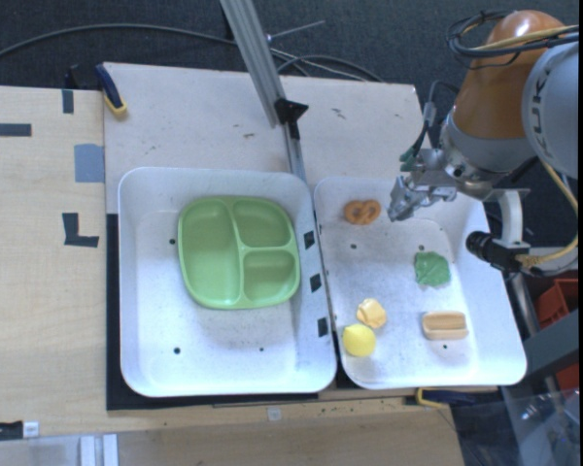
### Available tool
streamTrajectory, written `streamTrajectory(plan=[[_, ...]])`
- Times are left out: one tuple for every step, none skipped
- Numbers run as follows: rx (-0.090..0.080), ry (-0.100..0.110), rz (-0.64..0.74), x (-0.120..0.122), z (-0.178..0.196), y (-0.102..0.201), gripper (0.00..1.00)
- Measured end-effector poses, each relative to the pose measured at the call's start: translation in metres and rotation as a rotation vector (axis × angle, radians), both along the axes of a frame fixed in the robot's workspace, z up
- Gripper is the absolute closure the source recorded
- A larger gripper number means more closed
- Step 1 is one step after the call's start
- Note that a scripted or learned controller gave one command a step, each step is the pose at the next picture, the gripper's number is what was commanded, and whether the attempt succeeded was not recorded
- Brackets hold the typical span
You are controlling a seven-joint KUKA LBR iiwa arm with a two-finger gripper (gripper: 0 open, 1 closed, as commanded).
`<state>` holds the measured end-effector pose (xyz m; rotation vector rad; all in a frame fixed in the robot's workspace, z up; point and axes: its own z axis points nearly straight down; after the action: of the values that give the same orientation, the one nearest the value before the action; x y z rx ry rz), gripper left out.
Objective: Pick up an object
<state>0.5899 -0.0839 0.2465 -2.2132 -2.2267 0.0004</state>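
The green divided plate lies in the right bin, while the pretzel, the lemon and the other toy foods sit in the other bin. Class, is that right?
Not quite. The camera view shows the green divided plate in the left bin, not the right one. The pretzel, the lemon and the other toy foods do sit in the other bin, the right bin.

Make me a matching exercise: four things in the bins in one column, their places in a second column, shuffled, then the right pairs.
Things:
1. green tray
2. pretzel
3. lemon
4. hot dog

Places:
A. right bin, near right corner
B. left bin
C. right bin, far side, beside the gripper
D. right bin, near left corner

Pairs: 1-B, 2-C, 3-D, 4-A
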Motion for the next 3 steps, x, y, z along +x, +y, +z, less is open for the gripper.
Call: streamTrajectory(plan=[[0.001, 0.001, 0.002, 0.004, -0.008, 0.065, 1.00], [0.000, 0.001, 0.001, 0.011, -0.022, 0.117, 1.00], [0.000, 0.001, 0.002, 0.013, -0.027, 0.178, 1.00]])
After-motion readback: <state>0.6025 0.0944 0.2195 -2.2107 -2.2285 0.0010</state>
